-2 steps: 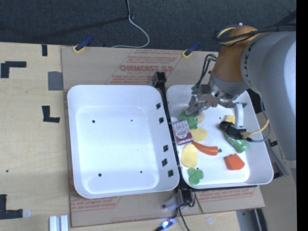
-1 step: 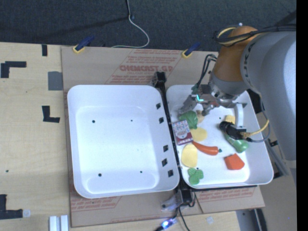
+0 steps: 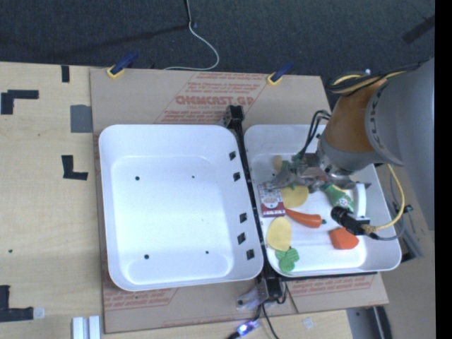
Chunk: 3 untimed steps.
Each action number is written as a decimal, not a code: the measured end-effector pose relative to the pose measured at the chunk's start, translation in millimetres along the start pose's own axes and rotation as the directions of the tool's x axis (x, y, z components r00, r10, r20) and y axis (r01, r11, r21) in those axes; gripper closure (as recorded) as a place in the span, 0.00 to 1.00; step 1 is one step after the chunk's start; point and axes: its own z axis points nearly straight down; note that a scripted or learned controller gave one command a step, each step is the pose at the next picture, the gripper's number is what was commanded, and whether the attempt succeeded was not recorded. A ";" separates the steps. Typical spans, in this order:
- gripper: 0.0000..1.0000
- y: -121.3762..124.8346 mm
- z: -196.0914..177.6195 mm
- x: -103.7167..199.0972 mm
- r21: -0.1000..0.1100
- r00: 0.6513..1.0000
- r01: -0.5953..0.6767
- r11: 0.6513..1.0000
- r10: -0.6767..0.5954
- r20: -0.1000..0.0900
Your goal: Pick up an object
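My gripper point(image 3: 291, 173) is low in the right bin point(image 3: 378, 260), at its upper middle, under the grey arm with its orange band point(image 3: 351, 124). Just below it lies a yellow piece point(image 3: 296, 197), with a small red and white packet point(image 3: 271, 203) to the left. Further down lie a red-orange chili-shaped toy point(image 3: 306, 218), a yellow oval piece point(image 3: 279, 234) and a green lumpy toy point(image 3: 287, 259). A green bottle point(image 3: 337, 195) with a black cap and an orange piece point(image 3: 343, 239) sit on the right side. Nothing is visibly held.
The left bin point(image 3: 113, 143) is next to the right one, with a black divider point(image 3: 242, 182) between them. Both rest on a cardboard sheet point(image 3: 198, 97) held by clips. A yellow cable point(image 3: 394, 203) loops off the arm at the right.
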 end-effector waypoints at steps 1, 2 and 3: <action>1.00 4.9 -15.6 0.9 -0.013 1.000 0.005 1.000 -0.005 0.005; 1.00 24.4 -262.8 33.6 -0.010 1.000 0.009 1.000 -0.009 0.008; 1.00 68.9 -237.5 83.8 0.008 1.000 0.009 1.000 -0.009 0.006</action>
